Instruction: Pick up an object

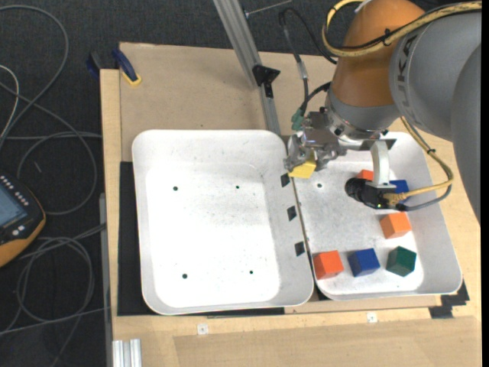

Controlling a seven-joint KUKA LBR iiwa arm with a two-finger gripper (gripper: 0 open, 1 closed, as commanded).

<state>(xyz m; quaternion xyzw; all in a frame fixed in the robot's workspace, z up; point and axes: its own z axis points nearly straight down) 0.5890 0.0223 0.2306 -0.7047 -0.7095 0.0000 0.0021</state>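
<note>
Gripper (307, 159) pinches yellow block (302, 170) — long axis roughly left-right, slightly tilted.

I counted two white bins: the left bin (206, 220) and the right bin (435, 270). I saw two orange blocks (328, 263) (395, 225), one blue block (364, 261), one green block (400, 260) and one yellow block (302, 170).

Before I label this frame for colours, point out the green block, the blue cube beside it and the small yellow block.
Green block (401, 261), camera view, top face.
Blue cube (364, 261), camera view, top face.
Small yellow block (302, 170), camera view, visible upper face.
</note>
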